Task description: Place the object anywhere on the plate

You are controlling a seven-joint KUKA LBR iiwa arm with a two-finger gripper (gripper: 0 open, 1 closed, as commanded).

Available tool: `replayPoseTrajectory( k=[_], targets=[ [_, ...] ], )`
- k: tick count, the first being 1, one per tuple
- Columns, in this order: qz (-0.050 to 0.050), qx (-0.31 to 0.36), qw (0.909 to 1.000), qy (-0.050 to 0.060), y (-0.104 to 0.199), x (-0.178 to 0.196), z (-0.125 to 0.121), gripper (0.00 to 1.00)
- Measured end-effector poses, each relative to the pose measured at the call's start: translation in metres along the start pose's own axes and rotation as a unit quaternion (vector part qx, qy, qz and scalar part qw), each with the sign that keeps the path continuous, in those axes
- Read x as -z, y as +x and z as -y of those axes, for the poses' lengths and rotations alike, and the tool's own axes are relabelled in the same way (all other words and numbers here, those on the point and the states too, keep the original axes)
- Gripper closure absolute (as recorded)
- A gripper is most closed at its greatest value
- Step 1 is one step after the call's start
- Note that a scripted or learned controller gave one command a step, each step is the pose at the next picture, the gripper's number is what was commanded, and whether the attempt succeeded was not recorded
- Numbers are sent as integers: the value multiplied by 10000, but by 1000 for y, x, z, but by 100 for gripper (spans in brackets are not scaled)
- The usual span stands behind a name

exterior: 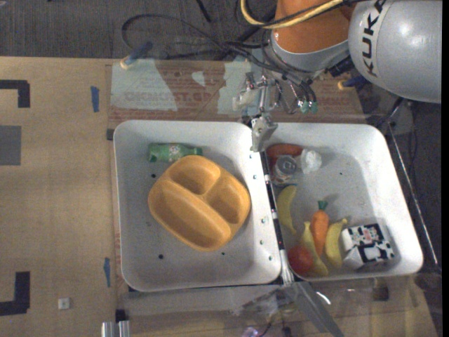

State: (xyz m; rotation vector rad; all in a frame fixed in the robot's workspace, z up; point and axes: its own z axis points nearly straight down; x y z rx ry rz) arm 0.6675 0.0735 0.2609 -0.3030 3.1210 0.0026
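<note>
Claw: hanging over the top end of the divide between the two bins, its tip sitting just above the rims; whether it is spread or pressed together cannot be told, and nothing is showing in its grip.
Arm: reaching in from the upper right, orange band and grey casing looming over the right bin's far edge.
Right bin: holding a cluster of toy foods along its left and lower parts.
Red item: lying nearest the claw, just below and right of it, partly hidden by a small grey can.
White crumpled piece: sitting just right of the can.
Bananas: one lying along the divider, others lying lower beside a carrot.
Tomato: resting at the bottom left corner.
Milk carton: lying at the lower right.
Left bin: carrying the plate.
Plate: yellow, three-sectioned, sitting mid-bin, tilted diagonally.
Green packet: lying just above the plate, near its rim.
Worktop: brown board with black and blue tape marks.
</note>
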Motion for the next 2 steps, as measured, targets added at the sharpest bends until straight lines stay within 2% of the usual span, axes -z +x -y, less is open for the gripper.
replayPoseTrajectory(
  k=[1, 2],
  targets=[
    [0, 0, 10000, 0, 0, 0, 0, 0],
    [26, -570, 9984, -1, -6, 60, -29, 0]
  ],
)
